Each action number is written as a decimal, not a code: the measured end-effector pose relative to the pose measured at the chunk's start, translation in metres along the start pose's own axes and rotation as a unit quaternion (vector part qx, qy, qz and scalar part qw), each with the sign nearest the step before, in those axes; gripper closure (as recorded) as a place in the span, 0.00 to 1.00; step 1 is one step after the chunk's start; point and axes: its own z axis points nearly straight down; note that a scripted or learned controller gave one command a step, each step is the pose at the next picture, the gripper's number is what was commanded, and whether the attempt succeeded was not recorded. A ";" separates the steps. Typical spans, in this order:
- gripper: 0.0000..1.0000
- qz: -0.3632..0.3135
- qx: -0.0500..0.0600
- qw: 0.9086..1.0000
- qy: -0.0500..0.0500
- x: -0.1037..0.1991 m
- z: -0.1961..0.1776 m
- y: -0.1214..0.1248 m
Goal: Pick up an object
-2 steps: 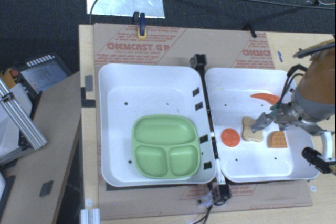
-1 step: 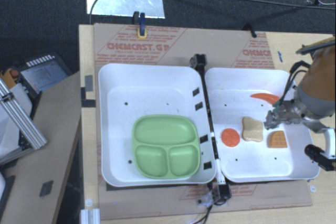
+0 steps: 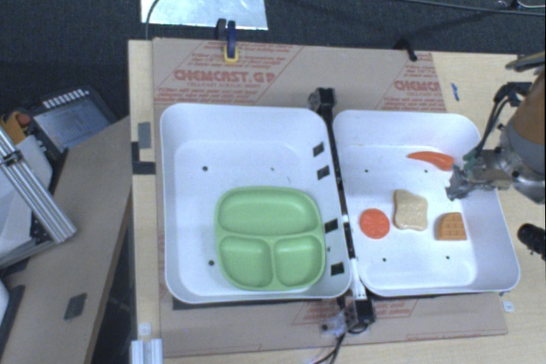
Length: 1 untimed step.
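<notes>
While the arm [image 3: 522, 151] reaches in from the right of the camera view, its jaws [image 3: 459, 185] sit low over the right bin [image 3: 426, 268], close to that bin's right wall. Can't tell if they're wide or narrow, they're too small and blurry from up here, and nothing shows between them. Just left of and slightly above the jaws lies an orange carrot-shaped piece [image 3: 431, 158]. Below it there's a row of three: a round red-orange slice [image 3: 374, 223], a pale bread-looking piece [image 3: 410, 210] right beside it, and an orange waffle-like square [image 3: 451, 227] (the nearest of the three to the jaws, just below them). The left bin [image 3: 196, 149] holds a green divided plate [image 3: 269, 236] with three compartments, toward its front. Both bins rest on a cardboard sheet [image 3: 281, 68] on the bench [image 3: 141, 64]
</notes>
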 end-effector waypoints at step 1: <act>1.00 -0.002 -0.001 1.000 0.000 -0.001 -0.053 0.002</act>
